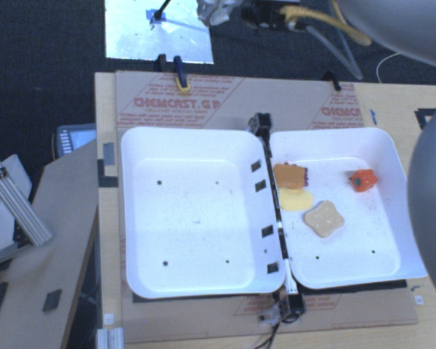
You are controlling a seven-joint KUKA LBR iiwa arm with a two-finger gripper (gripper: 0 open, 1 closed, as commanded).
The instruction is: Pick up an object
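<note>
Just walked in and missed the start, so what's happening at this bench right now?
A robot arm is set to pick up an object from two white bins. The right bin holds four small items: an orange-brown piece, a yellow disc, a toast-shaped piece and a small red-orange item. The gripper sits high at the top of the view, beyond the bins, far from every item. Nothing has been picked yet.

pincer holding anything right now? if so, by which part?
Nothing held. The pincer is up above the bench's far edge; the toast, orange piece and other items lie in the right bin.
</note>
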